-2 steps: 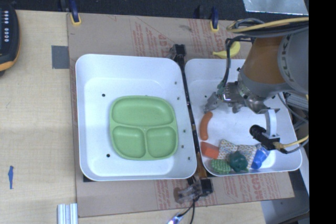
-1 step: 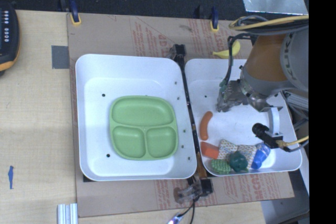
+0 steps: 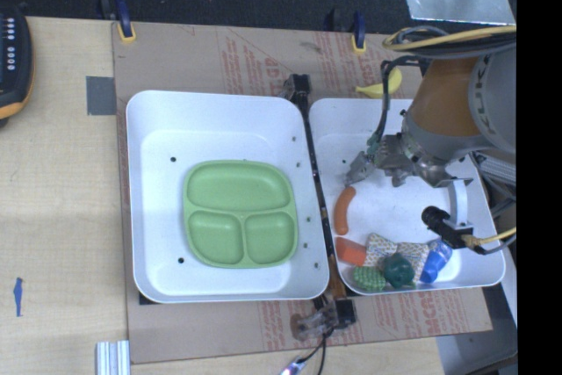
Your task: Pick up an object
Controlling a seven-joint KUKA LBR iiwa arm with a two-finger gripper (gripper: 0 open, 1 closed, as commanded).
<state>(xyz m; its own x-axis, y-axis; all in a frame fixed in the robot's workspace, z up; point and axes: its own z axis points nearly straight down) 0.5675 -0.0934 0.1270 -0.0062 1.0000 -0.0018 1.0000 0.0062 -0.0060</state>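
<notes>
The right bin holds several small objects along its near side. An orange sausage-shaped piece lies by the left wall. Close to it are an orange-red piece, a green lump, a dark teal ball, a patterned cloth and a blue bottle. My gripper hangs low over the middle of this bin, just up and right of the orange piece. Nothing shows in its grasp.
The left bin carries a green divided plate. A yellow banana-like object lies at the far edge of the right bin. The grey arm with its orange band covers the bin's right part. Clamps sit between the bins.
</notes>
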